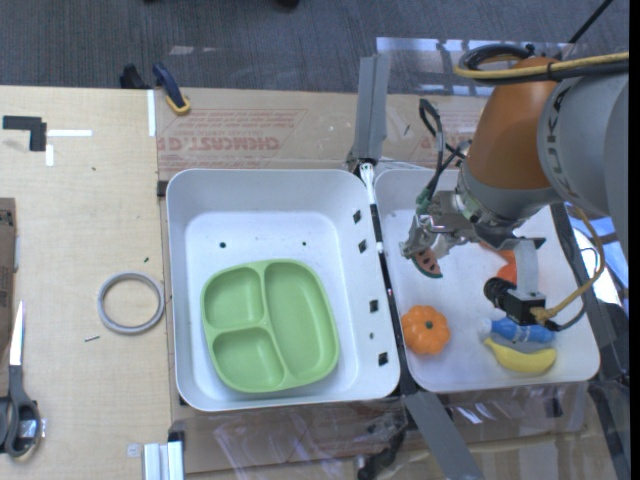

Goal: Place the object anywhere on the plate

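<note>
We see the gripper (428,251) over the right bin (455,368), pinching a small watermelon slice (429,264) between its fingers, well right of the green plate (268,324) in the left bin (190,268). To do this well, we would lift the slice clear of the bin walls, carry it left over the plate, then lower before releasing. We count one plate, one slice, one pumpkin (425,330), one banana (520,356), two bins.
</note>
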`<action>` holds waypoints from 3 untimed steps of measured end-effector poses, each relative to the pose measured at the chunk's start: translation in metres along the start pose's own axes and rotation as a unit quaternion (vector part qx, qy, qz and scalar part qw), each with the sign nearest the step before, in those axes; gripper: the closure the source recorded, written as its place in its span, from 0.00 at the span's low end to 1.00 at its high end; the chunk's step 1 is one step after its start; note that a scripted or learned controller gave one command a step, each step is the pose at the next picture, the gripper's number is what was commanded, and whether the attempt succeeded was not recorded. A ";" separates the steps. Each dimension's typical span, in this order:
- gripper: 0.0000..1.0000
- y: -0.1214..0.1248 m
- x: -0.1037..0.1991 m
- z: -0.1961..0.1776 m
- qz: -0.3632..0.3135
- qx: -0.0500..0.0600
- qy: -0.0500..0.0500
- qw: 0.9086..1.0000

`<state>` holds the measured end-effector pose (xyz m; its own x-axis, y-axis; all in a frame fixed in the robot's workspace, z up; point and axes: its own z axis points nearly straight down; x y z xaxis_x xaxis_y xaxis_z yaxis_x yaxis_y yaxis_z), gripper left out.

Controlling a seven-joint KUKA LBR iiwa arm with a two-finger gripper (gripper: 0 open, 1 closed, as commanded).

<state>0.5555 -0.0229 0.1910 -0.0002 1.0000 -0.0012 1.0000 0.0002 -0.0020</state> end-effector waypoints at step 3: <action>0.00 -0.034 0.120 0.001 0.000 0.001 0.000 1.000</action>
<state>0.5216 0.0973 0.1904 0.0008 1.0000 -0.0021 1.0000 -0.0008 -0.0036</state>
